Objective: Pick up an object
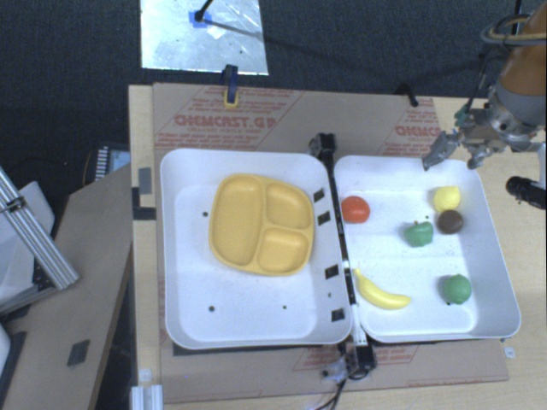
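Red "CHEMCAST" lettering marks the board under the bins; the hand hangs open, holding nothing.

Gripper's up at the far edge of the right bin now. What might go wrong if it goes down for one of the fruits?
1. The lemon and the brown ball touch, with the green pepper close by; closing on one may shove or catch another.
2. The gripper hangs over the right bin's far rim; a straight descent could strike it.
3. The banana lies beside the centre divider, leaving little finger room.
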You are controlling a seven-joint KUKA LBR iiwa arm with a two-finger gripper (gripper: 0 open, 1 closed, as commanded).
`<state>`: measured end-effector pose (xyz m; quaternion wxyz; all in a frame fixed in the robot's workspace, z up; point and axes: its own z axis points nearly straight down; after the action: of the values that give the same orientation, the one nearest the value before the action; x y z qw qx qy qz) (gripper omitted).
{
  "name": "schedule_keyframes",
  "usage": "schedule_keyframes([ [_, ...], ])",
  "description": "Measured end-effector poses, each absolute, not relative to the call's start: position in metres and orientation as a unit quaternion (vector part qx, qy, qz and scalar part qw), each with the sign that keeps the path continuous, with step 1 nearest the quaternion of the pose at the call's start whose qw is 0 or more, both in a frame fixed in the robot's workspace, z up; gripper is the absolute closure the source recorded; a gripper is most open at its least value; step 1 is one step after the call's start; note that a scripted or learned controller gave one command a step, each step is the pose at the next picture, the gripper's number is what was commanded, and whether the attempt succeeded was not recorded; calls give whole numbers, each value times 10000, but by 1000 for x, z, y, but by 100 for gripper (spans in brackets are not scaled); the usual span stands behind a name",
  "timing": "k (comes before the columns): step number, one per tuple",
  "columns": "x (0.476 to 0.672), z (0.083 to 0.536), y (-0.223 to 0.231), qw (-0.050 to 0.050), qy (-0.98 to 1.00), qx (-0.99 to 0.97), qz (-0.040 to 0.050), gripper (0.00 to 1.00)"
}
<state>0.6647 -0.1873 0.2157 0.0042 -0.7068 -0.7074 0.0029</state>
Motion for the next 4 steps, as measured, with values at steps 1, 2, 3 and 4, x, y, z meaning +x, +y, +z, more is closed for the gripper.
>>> schedule_keyframes([
  [1, 667, 224, -187, -11, -7082, -7060, -5, 0],
  [2, 662, 164, -191, 10, -7074, -7068, 8, 0],
  [3, 656, 120, -188, 4, -7073, -7069, -6, 0],
  [4, 657, 104, -188, -14, -7084, -7058, -9, 0],
])
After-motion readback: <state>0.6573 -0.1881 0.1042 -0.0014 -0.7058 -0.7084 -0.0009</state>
